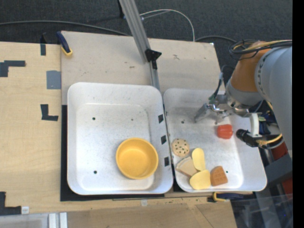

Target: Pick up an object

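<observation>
My gripper (207, 111) hangs low over the upper middle of the right bin (183, 99), reaching in from the right. A small red block (224, 131) lies on the bin floor just below and to the right of it, apart from it. Toward the bin's front lie a round speckled cookie (180, 147), a pale yellow oval piece (198, 158), a tan bread slice (186, 166), a second yellow piece (200, 180) and a brown chunk (218, 175), all bunched together. Nothing shows in the gripper.
A yellow bowl (137, 157) sits upright in the left bin (85, 96), near its front right. A grey slanted pole (137, 25) rises from a mount between the bins at the back. The arm's body (266, 80) covers the right bin's right edge.
</observation>
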You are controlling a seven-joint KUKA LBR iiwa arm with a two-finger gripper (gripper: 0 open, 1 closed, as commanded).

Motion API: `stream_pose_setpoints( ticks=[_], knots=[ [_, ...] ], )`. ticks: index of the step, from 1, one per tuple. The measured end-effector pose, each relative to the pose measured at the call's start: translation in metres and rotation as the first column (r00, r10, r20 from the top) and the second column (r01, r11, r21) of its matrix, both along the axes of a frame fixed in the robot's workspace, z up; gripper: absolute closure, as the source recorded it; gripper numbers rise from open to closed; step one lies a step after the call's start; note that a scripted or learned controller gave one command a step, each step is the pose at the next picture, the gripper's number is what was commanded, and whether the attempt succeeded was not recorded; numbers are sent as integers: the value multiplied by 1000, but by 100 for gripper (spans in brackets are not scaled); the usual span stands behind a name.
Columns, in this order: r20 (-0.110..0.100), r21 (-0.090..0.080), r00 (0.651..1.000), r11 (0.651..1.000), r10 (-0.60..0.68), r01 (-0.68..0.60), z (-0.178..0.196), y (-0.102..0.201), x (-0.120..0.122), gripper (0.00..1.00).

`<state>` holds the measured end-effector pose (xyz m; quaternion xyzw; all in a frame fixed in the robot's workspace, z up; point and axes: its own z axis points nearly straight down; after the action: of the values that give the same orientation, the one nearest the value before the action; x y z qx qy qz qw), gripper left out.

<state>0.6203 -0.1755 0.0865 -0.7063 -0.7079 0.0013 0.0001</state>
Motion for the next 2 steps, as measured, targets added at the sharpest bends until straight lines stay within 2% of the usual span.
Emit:
stream_pose_setpoints(
  ticks=[1, 2],
  knots=[
    [0, 1, 1000, 1000, 1, -1, 12, 1, 0, 100],
    [7, 0, 1000, 1000, -1, 1, 75, -2, 3, 100]
  ],
)
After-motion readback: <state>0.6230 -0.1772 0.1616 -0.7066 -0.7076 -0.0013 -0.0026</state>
